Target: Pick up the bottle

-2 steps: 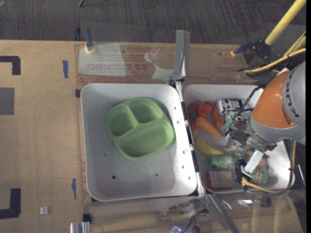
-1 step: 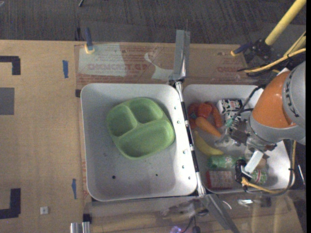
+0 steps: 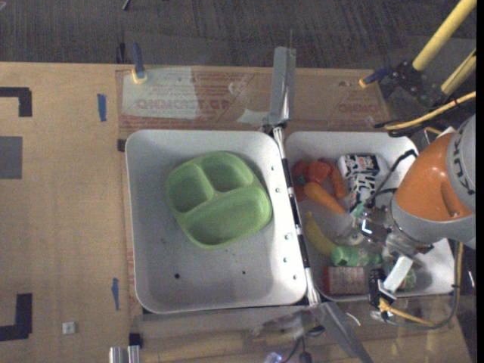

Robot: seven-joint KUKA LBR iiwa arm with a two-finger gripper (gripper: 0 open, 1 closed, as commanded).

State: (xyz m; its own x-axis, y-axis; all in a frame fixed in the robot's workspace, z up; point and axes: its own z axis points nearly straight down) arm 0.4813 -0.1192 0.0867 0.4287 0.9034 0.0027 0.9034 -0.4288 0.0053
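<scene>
My arm (image 3: 442, 191) is grey with a bright orange band above the wrist. Left of the metal divider strip (image 3: 281, 97) sits a plain white shallow plastic bin (image 3: 144, 225), and in it a light green three-part plastic plate (image 3: 218, 199). Right of that strip the second white shallow bin (image 3: 318, 144) carries mixed colour: a white carton blotched with black cow patches (image 3: 359, 174), an orange plastic carrot (image 3: 324, 197), a yellow plastic banana (image 3: 319, 237), a green plastic bottle (image 3: 353, 257), and a red flat packet (image 3: 346, 280). The tan wooden bench (image 3: 60, 203) bears blue tape strips (image 3: 101, 107).
</scene>
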